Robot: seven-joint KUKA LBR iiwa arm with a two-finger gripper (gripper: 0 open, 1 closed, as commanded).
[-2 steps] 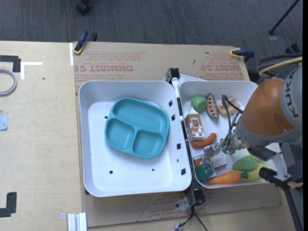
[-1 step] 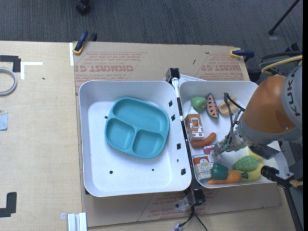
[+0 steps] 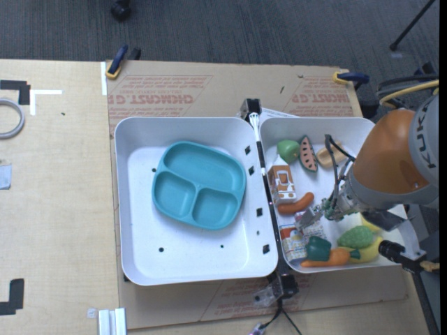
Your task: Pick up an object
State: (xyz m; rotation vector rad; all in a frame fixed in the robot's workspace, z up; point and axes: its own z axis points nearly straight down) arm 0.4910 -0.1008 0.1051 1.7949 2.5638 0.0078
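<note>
My gripper (image 3: 327, 209) hangs low over the middle of the right bin (image 3: 363, 125), under the arm's orange band (image 3: 391, 155). It sits just right of a red sausage (image 3: 296, 202) and above a crumpled silvery packet (image 3: 306, 220). Whether anything is in its grasp I cannot make out. An orange-and-white carton (image 3: 281, 179) lies further left. A green pear (image 3: 288, 149), a watermelon slice (image 3: 308, 153) and a tan piece (image 3: 328, 158) lie at the bin's far side. Near the front edge are a dark green pepper (image 3: 318, 246), a carrot (image 3: 330, 259), a leafy green piece (image 3: 357, 237) and a yellow piece (image 3: 371, 250).
The left bin (image 3: 133, 208) holds a teal divided plate (image 3: 199, 185). Both bins rest on a cardboard sheet (image 3: 167, 89) on the wooden bench. A divider wall with clips (image 3: 262, 187) separates the bins. The arm covers the right bin's right side.
</note>
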